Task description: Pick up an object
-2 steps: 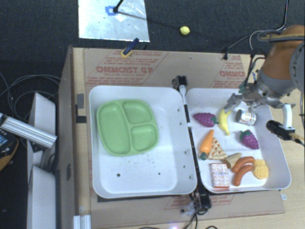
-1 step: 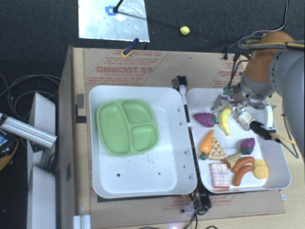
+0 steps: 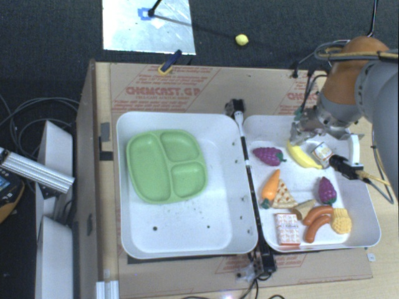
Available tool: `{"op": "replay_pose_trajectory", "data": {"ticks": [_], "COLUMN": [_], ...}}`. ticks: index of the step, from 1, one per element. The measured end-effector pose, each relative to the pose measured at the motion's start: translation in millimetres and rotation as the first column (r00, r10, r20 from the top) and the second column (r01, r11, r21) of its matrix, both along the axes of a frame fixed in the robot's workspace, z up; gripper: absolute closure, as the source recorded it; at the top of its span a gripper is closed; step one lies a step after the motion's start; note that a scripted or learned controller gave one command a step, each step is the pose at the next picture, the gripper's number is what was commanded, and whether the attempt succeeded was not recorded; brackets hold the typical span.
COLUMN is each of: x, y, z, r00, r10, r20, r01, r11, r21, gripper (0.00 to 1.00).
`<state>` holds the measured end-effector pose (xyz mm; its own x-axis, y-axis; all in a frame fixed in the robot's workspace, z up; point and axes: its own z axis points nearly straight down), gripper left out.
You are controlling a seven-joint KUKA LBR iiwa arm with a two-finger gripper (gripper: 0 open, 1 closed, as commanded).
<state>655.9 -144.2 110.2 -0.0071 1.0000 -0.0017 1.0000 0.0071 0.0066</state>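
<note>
From left: a green plate [image 3: 166, 165] lies in the left bin [image 3: 134, 229]; toy food fills the right bin [image 3: 365, 220]. My gripper [image 3: 303, 131] hangs just beside the banana's [image 3: 303, 156] far end; I cannot tell its grip. I judge the banana light, stiff, slippery; take its middle crosswise.

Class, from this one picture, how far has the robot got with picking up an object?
Done: the gripper has reached the right bin, low at its far end, by the banana. In hand: nothing visibly lifted; whether it grips anything cannot be told. Left: grasp and raise an item. The grapes, carrot and sausages lie in the bin.
</note>
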Motion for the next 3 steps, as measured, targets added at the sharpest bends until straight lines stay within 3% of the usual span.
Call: {"op": "replay_pose_trajectory", "data": {"ticks": [1,2,3], "x": [-0.2,1.0,0.8], "y": [-0.1,-0.2,-0.3], "z": [-0.2,11.3,11.0], "r00": [1.0,1.0,1.0], "r10": [0.0,0.003,0.003], "r20": [-0.001,0.003,0.002], "r01": [0.0,-0.003,-0.003], "r11": [1.0,1.0,1.0], "r21": [0.0,-0.001,-0.001], "gripper": [0.0,1.0,0.0]}}
